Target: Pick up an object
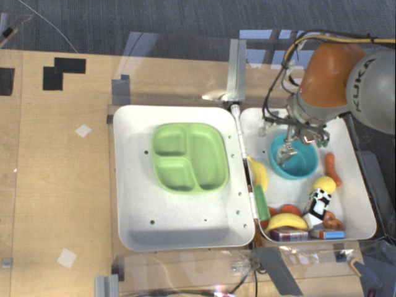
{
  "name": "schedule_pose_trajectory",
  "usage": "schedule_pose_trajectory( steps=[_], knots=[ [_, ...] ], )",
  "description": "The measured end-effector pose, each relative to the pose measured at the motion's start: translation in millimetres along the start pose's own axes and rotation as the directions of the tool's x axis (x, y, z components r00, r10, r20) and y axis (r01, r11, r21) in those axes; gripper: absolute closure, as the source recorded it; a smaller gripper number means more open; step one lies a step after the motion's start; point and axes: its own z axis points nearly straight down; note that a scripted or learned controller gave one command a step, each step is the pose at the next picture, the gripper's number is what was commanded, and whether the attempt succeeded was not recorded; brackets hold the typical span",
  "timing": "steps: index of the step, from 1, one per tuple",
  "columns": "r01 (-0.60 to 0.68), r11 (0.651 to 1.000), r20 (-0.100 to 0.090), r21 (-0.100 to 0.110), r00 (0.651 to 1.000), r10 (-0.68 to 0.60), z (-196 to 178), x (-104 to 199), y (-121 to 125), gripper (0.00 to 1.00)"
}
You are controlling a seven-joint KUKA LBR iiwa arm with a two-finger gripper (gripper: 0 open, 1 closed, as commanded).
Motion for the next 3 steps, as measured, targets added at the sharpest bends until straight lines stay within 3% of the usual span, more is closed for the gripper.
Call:
schedule_pose_trajectory(
  steps=[1, 2, 3],
  knots=[
    [0.08, 0.997, -0.003, -0.001, 0.997, -0.08, 1, -12, -7, 0.0],
    [0.289, 0.957, -0.001, 0.0, 0.957, -0.289, -30, -1, -53, 0.0],
    [0.038, 0.999, 0.011, 0.005, 0.999, -0.038, -6, 51, -27, 0.0]
  ],
)
